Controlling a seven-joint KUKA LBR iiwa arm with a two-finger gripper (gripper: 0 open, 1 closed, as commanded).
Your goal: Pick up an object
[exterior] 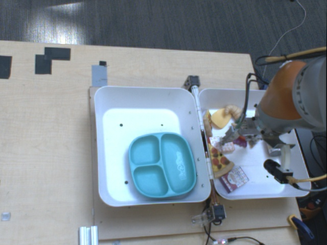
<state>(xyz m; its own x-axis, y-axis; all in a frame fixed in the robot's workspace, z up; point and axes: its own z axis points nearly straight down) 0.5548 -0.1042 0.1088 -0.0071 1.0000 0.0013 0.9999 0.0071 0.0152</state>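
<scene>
Plainly, the likeliest thing to be lifted was one of the small food-like toys heaped in the right bin (255,187), and the gripper (239,135) hung over that heap, near its upper middle. Taking the gripper as the landmark: a pale yellow wedge-shaped piece (220,118) lay just up and to the left of it, a slice of toy pizza (220,162) lay below and to the left with its long axis running up and down beside the bin's left wall, and a small dark-red packet (234,179) lay further below, tilted. A pinkish piece (227,148) sat just beneath the gripper, so near that I could not tell whether the two touched. The gripper's state could not be read from the view, and nothing was plainly held. The packet carried some printing, too small to read; no other writing or brand was legible. Well to the gripper's left, past the shared wall, the left bin (115,108) held a teal divided plate (162,164) with three compartments. Both bins rested on the pale wooden surface (46,152). Judging by position, the pinkish piece was the nearest candidate, needing little more than a straight descent.
</scene>
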